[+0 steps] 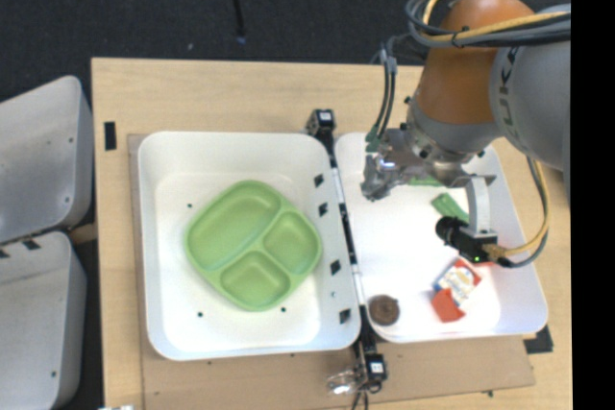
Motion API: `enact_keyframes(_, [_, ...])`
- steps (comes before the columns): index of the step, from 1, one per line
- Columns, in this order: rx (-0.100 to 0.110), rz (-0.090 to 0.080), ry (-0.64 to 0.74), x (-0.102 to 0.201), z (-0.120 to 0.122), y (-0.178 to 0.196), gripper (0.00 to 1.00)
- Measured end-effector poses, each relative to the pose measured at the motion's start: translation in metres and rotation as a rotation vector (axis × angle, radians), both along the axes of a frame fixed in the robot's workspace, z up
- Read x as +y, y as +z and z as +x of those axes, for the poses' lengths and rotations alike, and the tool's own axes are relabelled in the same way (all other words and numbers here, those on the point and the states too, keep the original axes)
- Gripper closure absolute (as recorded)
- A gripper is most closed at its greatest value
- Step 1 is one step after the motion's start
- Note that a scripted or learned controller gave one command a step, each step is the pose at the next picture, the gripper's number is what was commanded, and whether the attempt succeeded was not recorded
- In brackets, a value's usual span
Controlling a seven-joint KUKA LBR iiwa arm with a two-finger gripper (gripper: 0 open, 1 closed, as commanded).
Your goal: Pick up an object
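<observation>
Camera view: looks down at a slant on a wooden bench (240, 77) that bears two shallow white bins side by side.
Left bin (168, 302): holds a light green divided plate (253, 245) with three compartments, lying flat near the bin's middle.
Right bin (404, 250): holds several small things, all toward its near and right parts.
Brown round object (384, 308): sits at the near left corner of the right bin, close to the wall between the two bins.
Red and white packet (454, 291): lies near the right bin's near right part, well apart from the brown round object.
Green piece (448, 205): a small flat strip, lies in the right bin just under the wrist's edge, above the packet.
Arm (471, 62): reaches in from the right, its orange band over the far part of the right bin, cables looping over the top.
Gripper (382, 178): sits low over the far left part of the right bin, next to the dividing wall; whether it is open or closed cannot be told, and no object is seen in it.
Black fitting (459, 235): hangs off the wrist's right side, over the bin, just above the packet.
</observation>
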State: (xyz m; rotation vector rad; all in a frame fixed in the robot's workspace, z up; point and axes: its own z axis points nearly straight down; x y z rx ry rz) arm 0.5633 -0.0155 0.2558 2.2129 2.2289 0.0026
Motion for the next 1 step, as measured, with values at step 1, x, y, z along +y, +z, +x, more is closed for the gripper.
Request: enact_keyframes(1, [0.001, 0.001, 0.001, 0.0613, 0.0096, -0.0082, 1.0])
